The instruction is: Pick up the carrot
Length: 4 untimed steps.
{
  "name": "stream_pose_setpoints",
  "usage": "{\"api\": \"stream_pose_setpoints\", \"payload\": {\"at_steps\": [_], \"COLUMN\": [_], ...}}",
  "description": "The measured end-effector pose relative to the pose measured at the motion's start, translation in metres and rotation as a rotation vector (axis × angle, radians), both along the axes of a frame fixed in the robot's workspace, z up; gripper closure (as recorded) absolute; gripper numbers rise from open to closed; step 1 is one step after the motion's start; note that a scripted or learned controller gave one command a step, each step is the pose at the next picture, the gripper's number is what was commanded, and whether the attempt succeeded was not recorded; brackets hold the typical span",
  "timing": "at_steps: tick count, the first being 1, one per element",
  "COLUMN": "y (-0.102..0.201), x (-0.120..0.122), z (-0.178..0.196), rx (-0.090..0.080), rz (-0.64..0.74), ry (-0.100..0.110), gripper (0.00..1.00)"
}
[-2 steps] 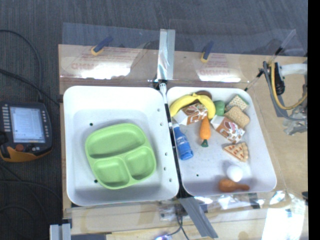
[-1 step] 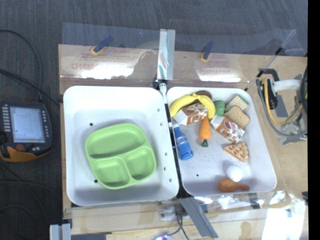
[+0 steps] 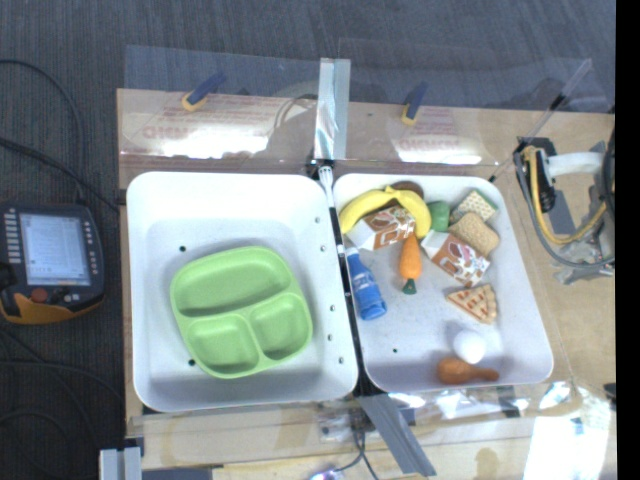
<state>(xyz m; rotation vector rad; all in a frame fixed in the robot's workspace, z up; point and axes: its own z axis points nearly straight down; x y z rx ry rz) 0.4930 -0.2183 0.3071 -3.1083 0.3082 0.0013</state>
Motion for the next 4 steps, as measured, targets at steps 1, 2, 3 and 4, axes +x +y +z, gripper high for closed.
{"api": "stream_pose_setpoints", "payload": {"at_steps": [1, 2, 3, 4], "y": [-0.003, -0.004, -0.004, -0.004], "x": [0.000, 0.002, -0.001, -0.002], "z": [0.025, 0.011, 0.048, 0.040], "rx": [-0.008, -0.007, -0.007, -0.006], "rz": [-0.003, -0.077, -0.005, -0.006], "ry": [-0.003, 0.003, -0.005, -0.004], "gripper": [1.00, 1.00, 1.00, 1.00]}}
